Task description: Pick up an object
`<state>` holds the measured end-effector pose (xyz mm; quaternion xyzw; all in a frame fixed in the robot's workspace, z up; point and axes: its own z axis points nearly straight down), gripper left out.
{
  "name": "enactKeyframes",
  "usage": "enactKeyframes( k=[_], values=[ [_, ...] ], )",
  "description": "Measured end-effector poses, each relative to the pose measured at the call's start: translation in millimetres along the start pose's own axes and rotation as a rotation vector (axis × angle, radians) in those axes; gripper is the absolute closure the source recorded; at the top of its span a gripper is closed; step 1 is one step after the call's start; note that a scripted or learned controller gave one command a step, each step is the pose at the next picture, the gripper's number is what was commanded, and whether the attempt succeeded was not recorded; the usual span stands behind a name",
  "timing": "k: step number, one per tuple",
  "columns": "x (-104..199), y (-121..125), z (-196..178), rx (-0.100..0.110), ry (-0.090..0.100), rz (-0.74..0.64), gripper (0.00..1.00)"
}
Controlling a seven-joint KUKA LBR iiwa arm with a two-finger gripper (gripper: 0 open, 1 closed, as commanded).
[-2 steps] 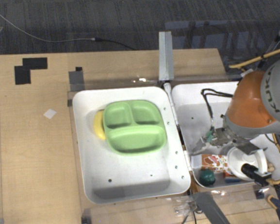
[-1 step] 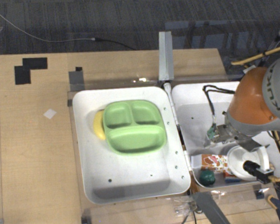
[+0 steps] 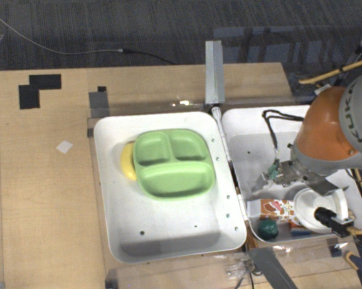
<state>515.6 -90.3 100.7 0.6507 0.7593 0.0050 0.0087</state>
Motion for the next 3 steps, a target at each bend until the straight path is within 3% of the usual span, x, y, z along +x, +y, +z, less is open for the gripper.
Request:
enactKeyframes(
  k=[1,2,3],
  values=[
    [3.8,-22.8,10.9,0.001,0.003,-0.014,0.00],
    [2.4,-20.0,-0.6,-0.005,0.000,-0.014,1.00],
    [2.3,-20.1,-0.6,-0.005,0.000,-0.014,0.00]
  ],
)
